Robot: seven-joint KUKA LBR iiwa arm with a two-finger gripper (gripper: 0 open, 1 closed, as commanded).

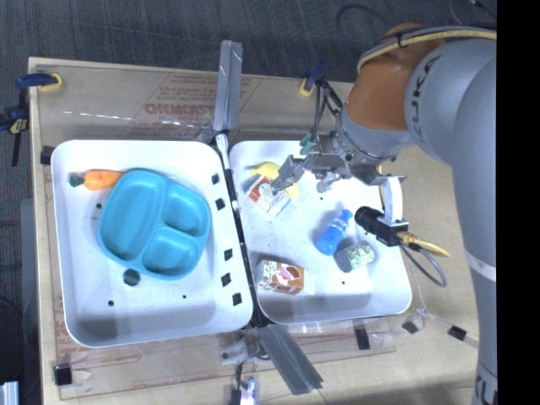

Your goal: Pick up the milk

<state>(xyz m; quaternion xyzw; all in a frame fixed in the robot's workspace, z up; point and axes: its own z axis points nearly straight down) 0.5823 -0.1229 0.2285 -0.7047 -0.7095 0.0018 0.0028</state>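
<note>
The grey arm [456,83] enters from the right of the camera view, its orange band bulging above the wrist, and bends down over the upper part of the right bin [384,289]. The wrist points toward the left, so the tool [291,173] sits low over the bin's upper left area, just right of the divider between the 2 bins.

The tool's fingers [285,172] are spread apart, with nothing between them. They hang just above and beside the milk [268,195], a small white carton with red print that lies tilted on the bin floor. Whether a fingertip touches the carton cannot be told. A yellow banana [264,170] lies just behind the milk, partly under the tool.

Further right in the same bin, a blue bottle [334,231] lies on its side, with a small grey and green can [358,256] just beside it. Near the front wall rests a brown and orange snack carton [281,277], well apart from the milk.

The left bin [84,310] holds a blue 3-compartment plate [156,223], with an orange carrot [99,178] touching its upper left rim.

Both bins stand side by side on the pale surface [439,344].
</note>
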